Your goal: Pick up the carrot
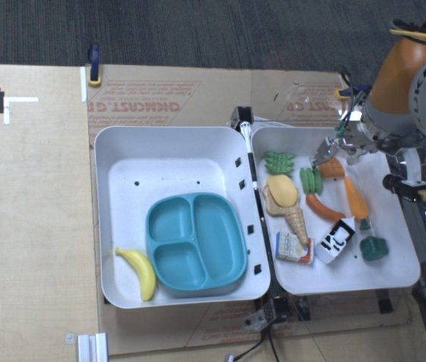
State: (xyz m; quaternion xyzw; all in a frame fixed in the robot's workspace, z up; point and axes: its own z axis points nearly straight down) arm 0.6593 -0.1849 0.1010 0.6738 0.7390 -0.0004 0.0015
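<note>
The camera view is taken from above a desk [32,225] on which two shallow white bins are set side by side. The right bin [393,274] is used here as the landmark.

The arm [412,81], grey with an orange band, is seen entering over the far right corner of the right bin. The gripper [338,151] is lowered into the far part of that bin, just above a short orange piece [333,169] that lies there. Whether the jaws are wide, narrow or closed on anything cannot be told, since they are blurred and partly hidden by the wrist.

The carrot [355,197], long and orange, is found lying flat inside the right bin, toward its right side, just nearer than the gripper. To its left, a red-orange pepper [324,207] is laid at a slant. Two green vegetables [279,161] [311,179] are seen in the far left part of the bin, with a yellowish round food [282,191] and a pale cone [296,225] just nearer. A small packet [292,249], a black-and-white box [335,240] and a dark green item [374,249] are ranged along the near side.

Left of the right bin, touching it, the left bin [122,157] is seen holding a teal divided plate [196,241] and a banana [141,270].
</note>
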